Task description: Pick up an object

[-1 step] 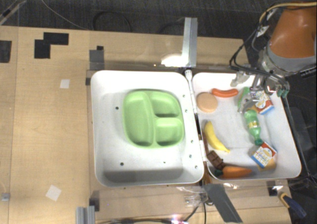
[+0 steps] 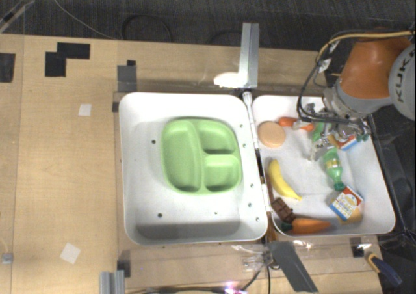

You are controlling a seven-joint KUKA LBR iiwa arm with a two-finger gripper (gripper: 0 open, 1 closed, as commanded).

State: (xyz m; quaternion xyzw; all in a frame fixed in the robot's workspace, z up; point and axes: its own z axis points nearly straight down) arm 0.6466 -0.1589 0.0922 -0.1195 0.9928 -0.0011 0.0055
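gripper (image 2: 323, 145): in the upper part of the right bin, right of frame centre, pointing down; spread of its jaws cannot be told from this view, and nothing can be seen held in it
arm (image 2: 370, 71): grey with orange band, enters from the upper right of the frame, wrist over the right bin's upper right corner
green bottle (image 2: 332, 166): just below the gripper, lying in the right bin
carrot (image 2: 286, 121): small orange piece left of the gripper, near the bin's top wall
round bun (image 2: 272, 134): tan disc at the upper left of the right bin, just below the carrot
banana (image 2: 283, 180): yellow, lying at a slant in the left middle of the right bin
small carton (image 2: 345, 203): colourful box at the lower right of the right bin
brown block (image 2: 281, 209): lower left of the right bin, touching an orange sausage-shaped item (image 2: 311, 226) along the bottom wall
right bin (image 2: 383, 188): white, shallow
left bin (image 2: 140, 175): white, carries a green divided tray (image 2: 198, 155) at its centre
worktop (image 2: 58, 175): pale wood, black markers at upper left
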